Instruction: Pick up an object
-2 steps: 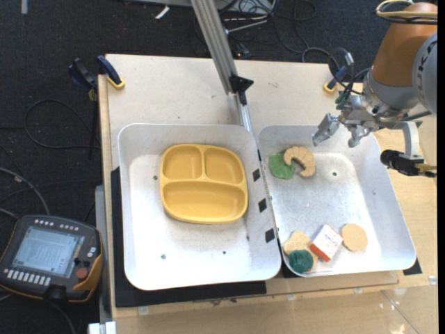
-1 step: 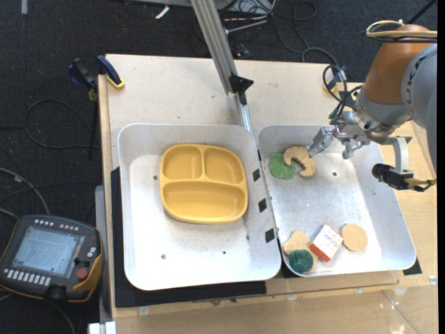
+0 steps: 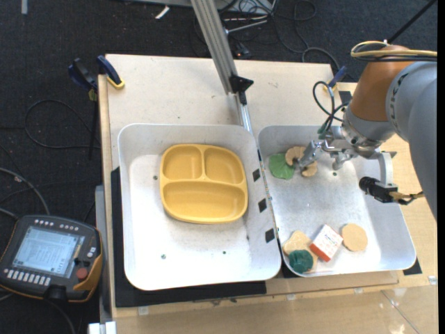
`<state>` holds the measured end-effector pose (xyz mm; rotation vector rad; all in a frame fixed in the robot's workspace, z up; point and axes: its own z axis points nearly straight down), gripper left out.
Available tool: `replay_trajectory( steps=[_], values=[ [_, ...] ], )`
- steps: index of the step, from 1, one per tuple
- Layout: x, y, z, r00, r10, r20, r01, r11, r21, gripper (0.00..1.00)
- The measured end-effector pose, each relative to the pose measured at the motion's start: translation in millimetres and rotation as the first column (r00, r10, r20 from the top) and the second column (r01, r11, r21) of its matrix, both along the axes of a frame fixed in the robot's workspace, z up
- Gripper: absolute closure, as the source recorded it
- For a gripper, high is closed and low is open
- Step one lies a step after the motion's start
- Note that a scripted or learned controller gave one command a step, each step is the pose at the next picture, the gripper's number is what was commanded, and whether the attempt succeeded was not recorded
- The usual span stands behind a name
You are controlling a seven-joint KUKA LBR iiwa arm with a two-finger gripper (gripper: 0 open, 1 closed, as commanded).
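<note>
At the upper middle-right of the frame the gripper is down on a tan biscuit beside a green disc; whether it grips, I cannot tell; the biscuit looks light, stiff, best pinched across its edges.

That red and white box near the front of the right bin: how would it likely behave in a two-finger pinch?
The red and white box looks small and flat-sided, so probably light and fairly stiff. It lies tilted against a tan piece, so it may shift or pivot when touched. Its surface looks smooth, perhaps slippery.
</note>
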<state>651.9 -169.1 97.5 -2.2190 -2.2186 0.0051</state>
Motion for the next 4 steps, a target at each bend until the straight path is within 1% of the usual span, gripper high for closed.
replay_trajectory(
  steps=[1,2,3,4],
  values=[
    [1.1,-0.4,13.6,1.000,0.001,0.002,-0.001,1.000,-0.001,1.00],
    [1.7,1.3,56.9,1.000,0.001,0.011,-0.001,1.000,-0.002,1.00],
    [12.1,0.3,105.3,1.000,0.002,0.012,-0.002,1.000,-0.002,1.00],
    [9.0,-3.9,168.4,1.000,0.002,0.014,-0.002,1.000,-0.003,1.00]
  ],
)
